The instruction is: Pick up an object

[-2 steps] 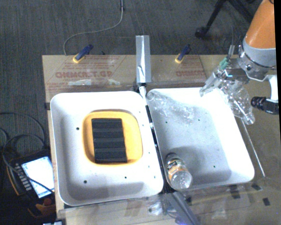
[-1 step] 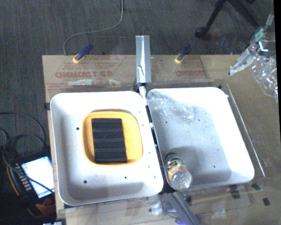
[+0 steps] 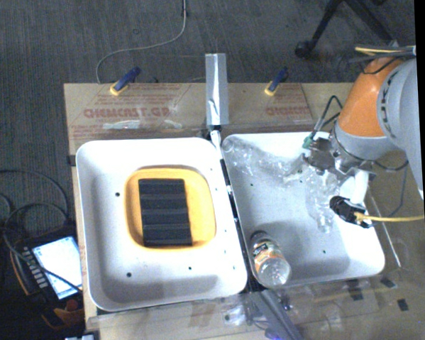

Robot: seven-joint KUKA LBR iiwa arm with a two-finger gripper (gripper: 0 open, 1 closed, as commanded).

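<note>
Gripper, grip state indiscernible, hovers at three o'clock above crumpled plastic; approach step, descent onto it likely next.

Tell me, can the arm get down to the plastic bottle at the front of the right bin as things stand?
Probably yes. The plastic bottle lies on its side at the right bin's front left corner, with nothing on top of it. The gripper is over the same bin, farther back. The bin wall close beside the bottle may crowd the fingers.
</note>
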